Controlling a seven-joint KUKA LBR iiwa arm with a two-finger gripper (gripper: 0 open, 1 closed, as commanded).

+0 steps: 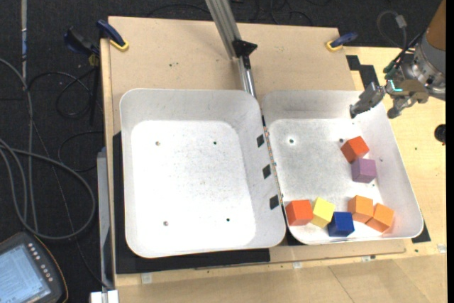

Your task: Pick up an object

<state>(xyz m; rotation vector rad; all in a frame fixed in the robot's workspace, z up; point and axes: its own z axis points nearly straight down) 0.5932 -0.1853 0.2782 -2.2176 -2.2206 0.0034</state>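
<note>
Blocks in orange, purple, yellow and blue lie in the right bin (401, 174), the nearest an orange cube (355, 148). Spread wide and holding nothing, the jaws (378, 104) hover just above the cube, over the bin's far rim.

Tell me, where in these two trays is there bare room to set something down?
The left tray has bare floor from wall to wall. In the right tray, the middle and far-left part is bare, bordered by the divider side and the orange block. It is crowded along the near edge, where blocks sit in a row, and by the purple block.
</note>
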